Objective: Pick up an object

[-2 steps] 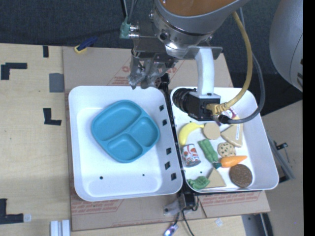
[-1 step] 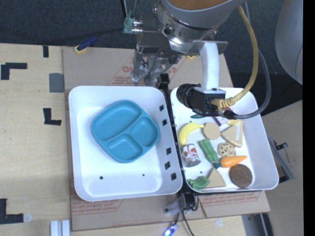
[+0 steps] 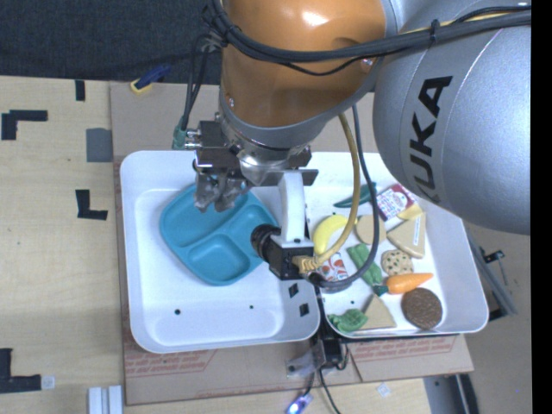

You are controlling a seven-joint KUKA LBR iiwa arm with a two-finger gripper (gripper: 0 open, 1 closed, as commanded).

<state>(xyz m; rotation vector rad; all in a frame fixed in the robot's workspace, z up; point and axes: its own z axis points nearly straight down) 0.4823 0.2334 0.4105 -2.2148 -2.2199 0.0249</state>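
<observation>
Blue divided tray (image 3: 210, 238) in your left bin (image 3: 151, 317), gripper (image 3: 217, 198) on its upper rim, finger state beyond telling.

Probably a lab: KUKA arm (image 3: 448, 102), test bins (image 3: 138, 317)

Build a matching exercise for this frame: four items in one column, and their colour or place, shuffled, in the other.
Items
1. divided tray
2. banana
3. carrot
4. round cookie

Descriptions
A. orange, right bin, above the brown disc
B. blue, left bin, under the gripper
C. brown, right bin's near corner
D. yellow, right bin, beside the divider

Pairs: 1-B, 2-D, 3-A, 4-C
</observation>
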